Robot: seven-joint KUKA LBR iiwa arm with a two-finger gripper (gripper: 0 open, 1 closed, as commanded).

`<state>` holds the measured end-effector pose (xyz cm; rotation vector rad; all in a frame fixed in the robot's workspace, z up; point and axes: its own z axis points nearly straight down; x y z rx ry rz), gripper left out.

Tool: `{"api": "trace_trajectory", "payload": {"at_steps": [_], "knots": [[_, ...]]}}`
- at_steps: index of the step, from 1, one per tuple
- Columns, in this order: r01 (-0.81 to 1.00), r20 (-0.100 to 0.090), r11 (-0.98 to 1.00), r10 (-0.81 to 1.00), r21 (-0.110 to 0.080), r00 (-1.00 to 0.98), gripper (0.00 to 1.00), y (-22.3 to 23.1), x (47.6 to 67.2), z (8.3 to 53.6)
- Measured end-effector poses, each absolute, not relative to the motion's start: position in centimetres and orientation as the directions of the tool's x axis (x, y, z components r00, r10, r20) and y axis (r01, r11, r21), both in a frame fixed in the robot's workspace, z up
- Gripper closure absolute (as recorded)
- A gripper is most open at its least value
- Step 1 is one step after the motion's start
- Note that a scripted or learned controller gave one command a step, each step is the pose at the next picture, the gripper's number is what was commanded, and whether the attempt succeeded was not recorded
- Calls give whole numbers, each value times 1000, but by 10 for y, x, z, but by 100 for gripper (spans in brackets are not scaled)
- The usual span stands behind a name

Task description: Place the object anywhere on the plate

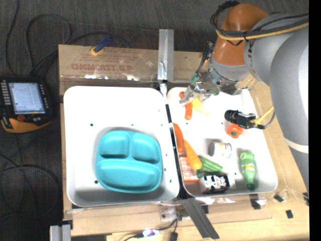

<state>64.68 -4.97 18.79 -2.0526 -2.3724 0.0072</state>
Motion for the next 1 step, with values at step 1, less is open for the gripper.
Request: {"api": "trace_trajectory", "payload": {"at_steps": [1], "knots": [[991, 0, 136, 991, -8, -136, 100, 28, 607, 178]]}}
